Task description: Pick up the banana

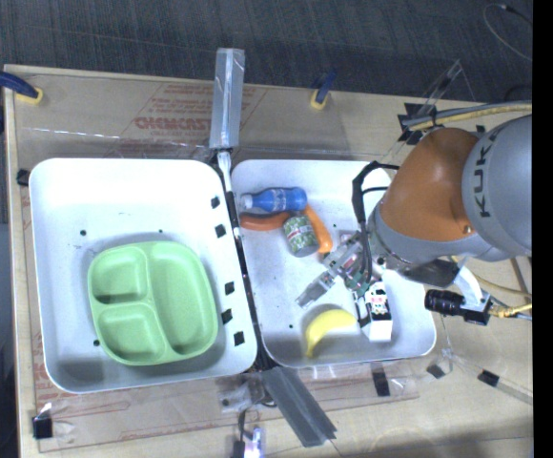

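Looked like the approach step to me: the curved yellow banana (326, 330) was lying loose near the front wall of the right shallow white bin (275, 256), nothing lifted yet. The metal two-finger gripper (326, 282) hung just above and beside it, close to the green can (300, 235), and I honestly couldn't tell how wide it was. Next move probably needed a small shift toward the banana, then straight down.

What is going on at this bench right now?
A grey and orange robot arm reaches into the right bin, its gripper hovering just above the banana near the bin's front edge. Nothing is held. A blue bottle lies further back, and a green divided tray sits in the left bin.
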Motion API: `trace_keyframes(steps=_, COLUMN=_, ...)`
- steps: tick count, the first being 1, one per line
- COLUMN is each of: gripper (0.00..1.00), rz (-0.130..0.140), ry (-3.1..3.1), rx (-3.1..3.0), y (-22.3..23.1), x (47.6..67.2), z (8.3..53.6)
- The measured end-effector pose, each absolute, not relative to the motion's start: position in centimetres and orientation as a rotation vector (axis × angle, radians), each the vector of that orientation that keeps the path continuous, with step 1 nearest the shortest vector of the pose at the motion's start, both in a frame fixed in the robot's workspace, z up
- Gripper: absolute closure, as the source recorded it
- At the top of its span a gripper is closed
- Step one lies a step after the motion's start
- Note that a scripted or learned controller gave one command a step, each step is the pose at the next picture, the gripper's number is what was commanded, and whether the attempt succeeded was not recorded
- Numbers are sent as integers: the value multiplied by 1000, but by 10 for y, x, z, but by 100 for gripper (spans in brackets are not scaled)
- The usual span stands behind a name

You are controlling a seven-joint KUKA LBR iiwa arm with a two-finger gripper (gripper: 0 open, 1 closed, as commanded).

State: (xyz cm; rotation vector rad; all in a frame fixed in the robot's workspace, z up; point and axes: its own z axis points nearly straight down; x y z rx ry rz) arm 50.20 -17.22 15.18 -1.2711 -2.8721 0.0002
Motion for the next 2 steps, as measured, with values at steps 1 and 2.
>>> trace_keyframes(steps=1, gripper=0, rz=-1, ry=-3017, rx=-866, y=-179, x=477, z=91)
trace_keyframes(steps=2, gripper=0, rz=-1, ry=-3017, rx=-866, y=-179, x=477, z=92)
